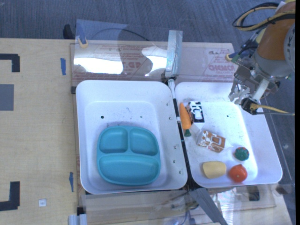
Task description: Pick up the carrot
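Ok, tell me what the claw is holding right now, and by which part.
Nothing. The claw is over the right bin's far right edge, apart from the carrot, which lies untouched along the bin's left wall.

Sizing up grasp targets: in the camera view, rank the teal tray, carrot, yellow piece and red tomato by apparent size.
1. teal tray, by far
2. carrot, longest of the small items but slim
3. yellow piece
4. red tomato; close to the yellow piece, so that order is unsure

Single fixed camera above bench (37, 125), slanted down on both bins (84, 125)
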`<state>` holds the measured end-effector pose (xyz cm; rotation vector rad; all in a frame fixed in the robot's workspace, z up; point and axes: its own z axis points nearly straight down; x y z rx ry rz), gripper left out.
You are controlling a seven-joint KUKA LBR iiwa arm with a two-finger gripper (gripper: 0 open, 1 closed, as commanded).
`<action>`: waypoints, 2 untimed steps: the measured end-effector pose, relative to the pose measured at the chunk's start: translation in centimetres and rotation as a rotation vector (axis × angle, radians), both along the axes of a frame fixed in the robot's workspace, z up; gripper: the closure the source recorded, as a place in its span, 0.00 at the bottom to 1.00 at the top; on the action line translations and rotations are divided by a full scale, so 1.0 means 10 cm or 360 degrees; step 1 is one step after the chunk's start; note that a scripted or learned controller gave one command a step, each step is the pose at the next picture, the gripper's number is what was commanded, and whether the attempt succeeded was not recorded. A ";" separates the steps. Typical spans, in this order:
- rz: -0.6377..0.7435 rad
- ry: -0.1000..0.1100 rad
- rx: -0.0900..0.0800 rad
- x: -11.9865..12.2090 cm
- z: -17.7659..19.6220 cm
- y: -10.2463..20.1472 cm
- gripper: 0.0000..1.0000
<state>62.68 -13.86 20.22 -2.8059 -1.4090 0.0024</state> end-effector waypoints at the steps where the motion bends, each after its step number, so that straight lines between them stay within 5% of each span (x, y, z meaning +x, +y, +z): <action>1: -0.0209 -0.0007 0.0001 0.10 0.34 0.83 1.00; 2: -0.0139 -0.0010 0.0004 0.37 0.74 1.53 1.00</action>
